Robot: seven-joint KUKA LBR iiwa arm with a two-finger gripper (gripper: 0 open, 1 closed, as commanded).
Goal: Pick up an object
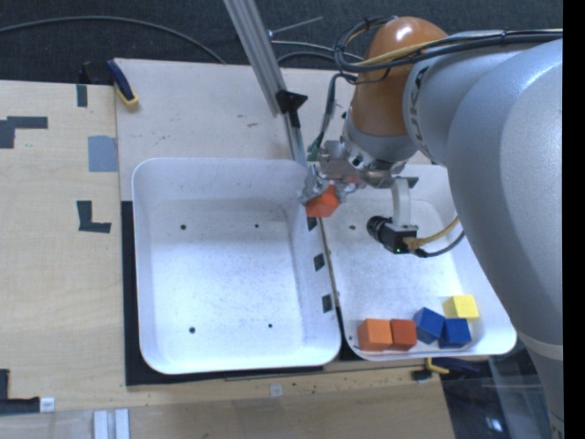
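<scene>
My gripper hangs over the divide between the two white bins, near their far end. An orange-red block sits between its fingers, lifted off the bin floor. In the near corner of the right bin lie an orange block, a red-orange block, two blue blocks and a yellow block. The left bin lies to the left of my gripper.
The grey arm with its orange band covers the far right of the right bin. A slanted metal rail stands behind the bins. A black cable fitting hangs below the wrist.
</scene>
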